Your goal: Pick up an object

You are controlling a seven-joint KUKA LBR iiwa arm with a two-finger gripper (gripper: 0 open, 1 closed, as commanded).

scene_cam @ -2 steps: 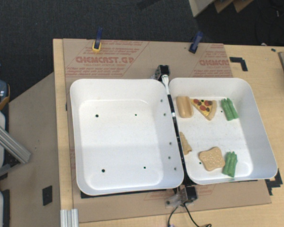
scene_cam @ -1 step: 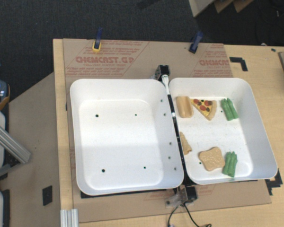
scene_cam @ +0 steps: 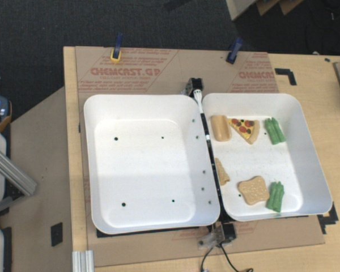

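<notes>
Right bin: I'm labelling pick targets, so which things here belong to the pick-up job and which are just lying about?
Pick candidates: hot dog bun, pizza slice, upper green beans, toast slice, lower green beans, tan piece.

Lying about: yellow clamp, blue clamp, left bin.

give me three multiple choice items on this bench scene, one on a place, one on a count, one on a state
1. Where does the pizza slice lie?
A. In the left bin
B. In the right bin, far half
C. On the cardboard outside the bins

2. How many green bean bunches are in the right bin?
A. One
B. Two
C. Four

3. How does the bread slice lie?
A. Flat on the bin floor
B. Propped upright against the wall
C. Stacked on the pizza slice

Key:
1 B: the pizza slice sits in the right bin, between the hot dog bun and a green bean bunch.
2 B: one bunch by the far wall, another bunch by the near one.
3 A: the bread slice lies flat beside the near bunch.
</notes>
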